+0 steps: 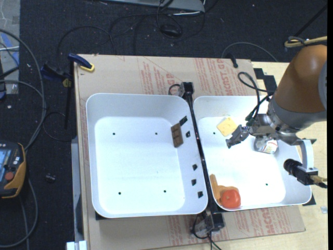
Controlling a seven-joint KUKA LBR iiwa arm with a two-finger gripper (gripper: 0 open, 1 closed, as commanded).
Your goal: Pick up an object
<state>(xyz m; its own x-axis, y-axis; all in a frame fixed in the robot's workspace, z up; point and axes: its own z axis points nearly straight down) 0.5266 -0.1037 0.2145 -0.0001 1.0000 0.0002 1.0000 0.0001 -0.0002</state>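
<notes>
While the arm (304, 87) reaches in from the right, the nearest things lie at the front left corner of the right bin (281, 191): a round red-orange object like a tomato (230, 198), glossy with a pale highlight, touching a slim orange stick (214, 183) that leans along the bin's left wall. Further back, over the middle of the same bin, hangs the gripper (237, 138), its dark fingers pointing left and down; they appear slightly apart with nothing visible between them. Just beside it, toward the arm, a small crumpled silvery-white item (266, 147) sits on the bin floor. A little beyond the fingertips lies a pale yellow, roughly square flat piece (226, 126), like a sponge or cheese slice, near but apart from the gripper. Across the divider, a small brown rectangular block (177, 135) leans on the right wall of the left bin (135, 160). Both bins rest on a cardboard sheet (156, 72), with cables on the dark floor behind
</notes>
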